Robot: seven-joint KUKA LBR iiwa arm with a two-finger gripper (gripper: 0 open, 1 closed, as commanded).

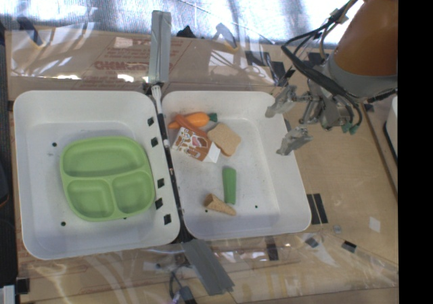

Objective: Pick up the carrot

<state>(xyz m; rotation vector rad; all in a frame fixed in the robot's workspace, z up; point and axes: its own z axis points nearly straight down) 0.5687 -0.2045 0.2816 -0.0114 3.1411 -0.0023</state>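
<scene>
Pincer [289,122] hangs at the right edge of the right bin [284,191], fingers apart w/ nothing between them, prob. staged clear of the clutter before a reach. Carrot [192,120] lies at that bin's upper left, near the wall, touching a snack packet [191,143], so approach looks tight.

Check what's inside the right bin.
Right bin holds carrot, a printed packet, a bread slice, a green pickle-like piece and a cone. The packet covers part of the floor beneath it.
</scene>
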